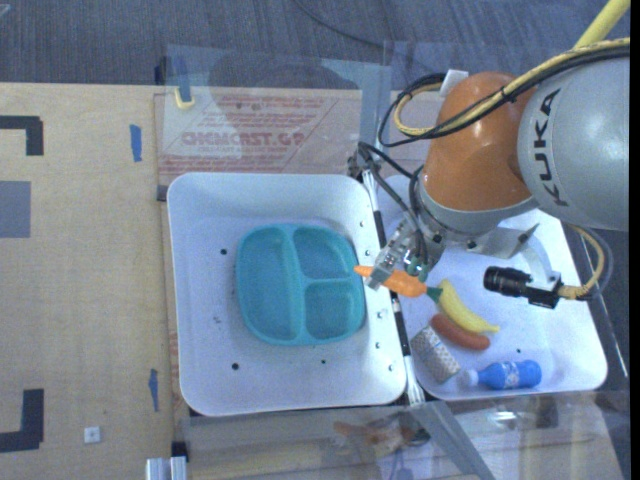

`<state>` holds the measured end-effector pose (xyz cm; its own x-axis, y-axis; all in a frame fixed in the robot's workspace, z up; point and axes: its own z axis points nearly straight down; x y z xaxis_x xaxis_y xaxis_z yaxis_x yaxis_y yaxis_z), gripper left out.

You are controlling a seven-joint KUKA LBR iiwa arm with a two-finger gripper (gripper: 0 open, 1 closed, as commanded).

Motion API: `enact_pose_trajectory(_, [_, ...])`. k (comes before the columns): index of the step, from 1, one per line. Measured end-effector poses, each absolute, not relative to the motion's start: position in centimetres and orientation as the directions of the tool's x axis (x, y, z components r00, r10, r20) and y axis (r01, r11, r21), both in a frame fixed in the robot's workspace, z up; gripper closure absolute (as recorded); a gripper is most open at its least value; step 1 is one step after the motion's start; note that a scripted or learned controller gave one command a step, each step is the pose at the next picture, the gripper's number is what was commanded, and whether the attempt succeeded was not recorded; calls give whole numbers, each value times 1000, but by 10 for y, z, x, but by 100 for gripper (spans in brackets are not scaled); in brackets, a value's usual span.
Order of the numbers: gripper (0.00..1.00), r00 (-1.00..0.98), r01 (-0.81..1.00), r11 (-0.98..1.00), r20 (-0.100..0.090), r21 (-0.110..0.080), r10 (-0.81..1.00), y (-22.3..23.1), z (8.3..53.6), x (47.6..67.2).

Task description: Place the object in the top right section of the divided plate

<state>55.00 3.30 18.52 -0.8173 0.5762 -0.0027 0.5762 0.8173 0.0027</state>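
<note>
Camera view: at frame centre, the jaws [390,268] grip an orange carrot [402,283] over the divide between bins, just right of the teal divided plate [270,293].

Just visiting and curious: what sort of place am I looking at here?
Most likely a robotics lab test bench. A KUKA arm with trailing cables reaches over two white bins, one holding a teal divided plate, the other toy food such as a banana.

orange carrot [398,281] beside teal plate [299,284]
</note>
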Motion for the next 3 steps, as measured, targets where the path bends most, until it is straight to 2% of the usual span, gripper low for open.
enact_pose_trajectory(1, [0,-817,577,817,-3,3,577,33,185,550])
enact_pose_trajectory(2, [100,-816,578,816,-6,6,578,32,196,551])
enact_pose_trajectory(3, [100,-887,462,887,0,0,462,14,185,520])
